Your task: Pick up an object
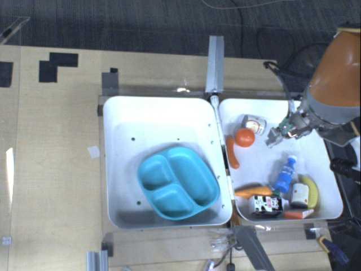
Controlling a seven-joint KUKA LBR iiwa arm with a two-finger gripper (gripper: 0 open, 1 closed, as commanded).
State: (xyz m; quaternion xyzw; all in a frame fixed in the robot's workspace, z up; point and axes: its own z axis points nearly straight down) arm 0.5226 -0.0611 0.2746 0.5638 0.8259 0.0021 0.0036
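Nearby, gripper hovers; round orange-red ball, glossy.

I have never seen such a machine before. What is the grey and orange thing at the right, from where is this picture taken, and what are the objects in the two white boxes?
The grey and orange thing is a robot arm. Its gripper hangs over the right bin, and nothing shows between its fingers. One fixed camera above the bench takes the picture, looking down at a slant. The left bin contains a blue divided plate. The right bin contains an orange ball, a small round tin, a blue bottle, a banana, a carrot and some small packages too blurred to name.
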